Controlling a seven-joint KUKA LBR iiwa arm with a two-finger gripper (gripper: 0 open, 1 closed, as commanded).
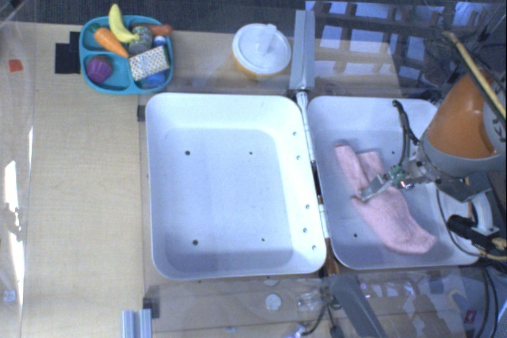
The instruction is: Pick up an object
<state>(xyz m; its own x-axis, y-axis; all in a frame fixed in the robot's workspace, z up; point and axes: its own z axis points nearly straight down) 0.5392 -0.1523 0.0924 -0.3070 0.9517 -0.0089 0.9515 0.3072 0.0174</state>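
The pincer (374, 187) is down on the pink cloth (380, 202) in the right bin (348, 249), but I cannot tell if it is spread or pinching. The cloth lies flat on the bin floor, so I think the lifting is not done yet. The left bin (230, 249) sits beside it, and nothing blocks the way.

arm (463, 131) running off the right edge, base unseen | gripper (379, 184) small and blurred over pink cloth (380, 202), finger state unclear | arm covering right bin (348, 123) far side | blue tray (127, 55) small items too tiny to name
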